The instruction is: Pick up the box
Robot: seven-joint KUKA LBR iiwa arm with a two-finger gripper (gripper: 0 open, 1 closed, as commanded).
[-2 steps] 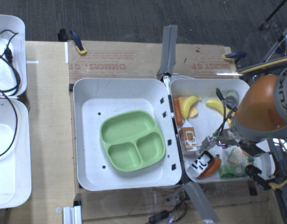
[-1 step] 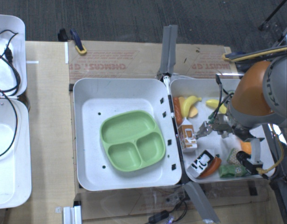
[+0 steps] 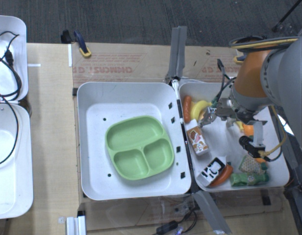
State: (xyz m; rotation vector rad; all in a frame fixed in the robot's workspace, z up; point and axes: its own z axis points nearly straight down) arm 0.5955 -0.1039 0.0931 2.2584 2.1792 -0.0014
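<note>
A small brown and white box (image 3: 197,140) lies flat near the left wall of the right bin (image 3: 281,156). A black and white box (image 3: 212,169) lies at that bin's front, partly under a red item (image 3: 222,176). My gripper (image 3: 208,116) hangs over the right bin, just behind and to the right of the brown box, beside a yellow banana (image 3: 199,108). Nothing shows between its tips.
An orange sausage-shaped toy (image 3: 187,107) lies by the divider. An orange piece (image 3: 248,129), a green item (image 3: 249,179) and a mesh-patterned piece (image 3: 250,164) fill the right bin's right side. The left bin (image 3: 92,106) holds a green sectioned tray (image 3: 139,147).
</note>
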